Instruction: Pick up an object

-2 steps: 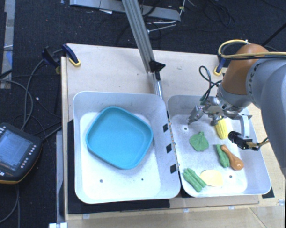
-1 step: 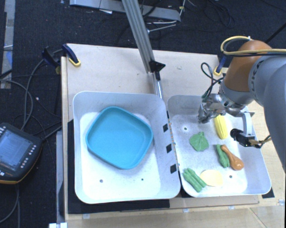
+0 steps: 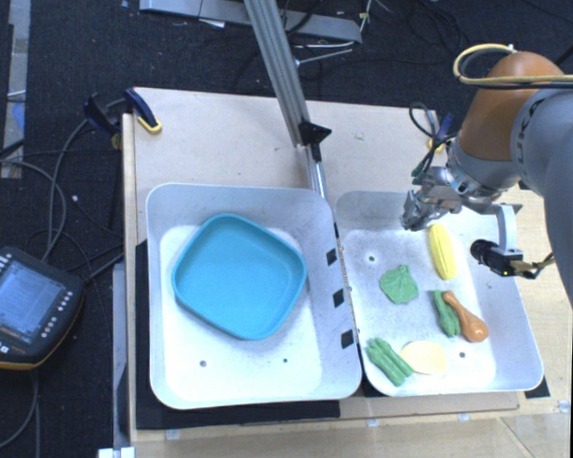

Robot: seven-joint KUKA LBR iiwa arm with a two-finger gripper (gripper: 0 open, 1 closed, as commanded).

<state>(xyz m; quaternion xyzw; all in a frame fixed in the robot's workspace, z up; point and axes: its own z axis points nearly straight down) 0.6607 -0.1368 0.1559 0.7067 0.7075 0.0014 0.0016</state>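
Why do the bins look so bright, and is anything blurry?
Camera view: even overhead light washes the white right bin and left bin pale; shadows are soft; the blue plate and corn look sharp, while the pincer is slightly blurred.

Handheld pendant (image 3: 26,306) on dark floor (image 3: 67,65)

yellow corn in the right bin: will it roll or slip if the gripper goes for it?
The corn looks rounded and elongated, so it may roll sideways if nudged off-centre. It looks like a smooth plastic toy, so probably light, stiff and a bit slippery. The gripper sits near its upper end, where a pinch could squirt it out.
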